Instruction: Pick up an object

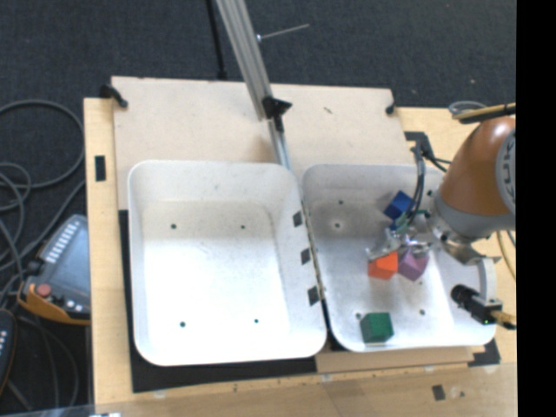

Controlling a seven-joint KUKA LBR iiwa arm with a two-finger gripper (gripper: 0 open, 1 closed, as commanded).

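The right bin (pixel 347 189) holds several small blocks. A blue block (pixel 399 205) lies toward the back, an orange block (pixel 382 266) and a purple block (pixel 413 264) sit side by side in the middle, and a green block (pixel 376 327) rests near the front rim. My gripper (pixel 400 245) reaches in from the right, low over the orange and purple blocks, between them and the blue block. Its fingertips sit right at the tops of those two blocks, and no block shows between them.
The left bin (pixel 217 259) stands beside the right one. A slanted metal rail (pixel 248 50) rises from the back of the bench between the bins. A pendant and cables lie off the bench at left.
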